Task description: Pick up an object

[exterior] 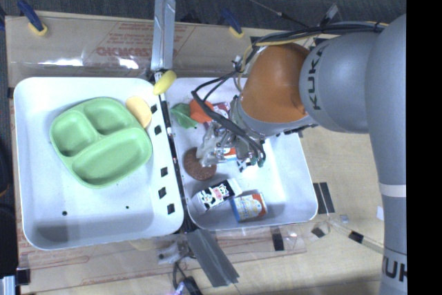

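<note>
My hand hangs low in the right shallow white bin, just beside the round brown disc. Finger state: cannot tell. The black-and-white cow-print carton and orange-blue carton lie nearer the front wall.

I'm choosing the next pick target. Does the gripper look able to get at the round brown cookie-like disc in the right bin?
Probably yes. The gripper hangs just above and beside the round brown disc, whose top is uncovered; the black-and-white carton lies apart, nearer the front.
</note>
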Robot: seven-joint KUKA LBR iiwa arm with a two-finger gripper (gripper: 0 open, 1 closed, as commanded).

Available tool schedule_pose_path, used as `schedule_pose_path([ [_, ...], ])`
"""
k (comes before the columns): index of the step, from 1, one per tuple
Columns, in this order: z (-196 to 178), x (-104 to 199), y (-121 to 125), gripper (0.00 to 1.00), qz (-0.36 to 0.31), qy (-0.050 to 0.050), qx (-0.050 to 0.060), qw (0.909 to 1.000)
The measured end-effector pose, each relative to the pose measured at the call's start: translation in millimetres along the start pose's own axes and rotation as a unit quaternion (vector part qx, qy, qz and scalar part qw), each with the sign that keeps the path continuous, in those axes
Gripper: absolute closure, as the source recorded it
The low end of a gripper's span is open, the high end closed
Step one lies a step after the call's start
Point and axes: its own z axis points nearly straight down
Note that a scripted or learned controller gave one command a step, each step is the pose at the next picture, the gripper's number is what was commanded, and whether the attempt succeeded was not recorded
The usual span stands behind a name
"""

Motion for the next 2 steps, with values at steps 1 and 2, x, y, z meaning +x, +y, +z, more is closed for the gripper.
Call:
schedule_pose_path([
  [1,0.5,0.3,0.3,0.00,0.000,0.001,0.000,1.0000],
  [2,15.7,-50.9,-1.3,0.00,0.085,0.009,0.001,0.9964],
])
